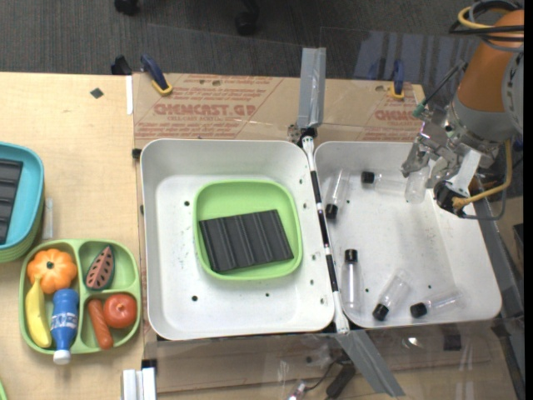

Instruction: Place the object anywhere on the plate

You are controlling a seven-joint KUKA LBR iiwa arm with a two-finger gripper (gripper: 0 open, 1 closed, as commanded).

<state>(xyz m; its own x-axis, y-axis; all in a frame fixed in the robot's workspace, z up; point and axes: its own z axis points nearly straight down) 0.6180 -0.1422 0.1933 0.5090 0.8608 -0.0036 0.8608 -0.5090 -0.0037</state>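
Note:
A green plate (pixel 247 197) sits in the left white bin (pixel 162 223) with a dark ribbed mat (pixel 246 240) lying on it. Several clear vials with black caps lie in the right bin (pixel 466 265): one (pixel 336 193) by the left wall, a loose black cap (pixel 367 177) near the back, and others (pixel 351 275) (pixel 390 297) (pixel 433 305) toward the front. My gripper (pixel 427 172) hangs over the right bin's back right part, far from the plate. A faint clear shape (pixel 414 188) shows just below it; whether that is a held vial is unclear.
A divider (pixel 321 223) separates the two bins. Left of the bins stand a green compartment tray (pixel 79 297) with toy food and a blue tray (pixel 21 198). Cardboard (pixel 216 107) lies behind the bins. Yellow cables (pixel 479 194) trail from the wrist.

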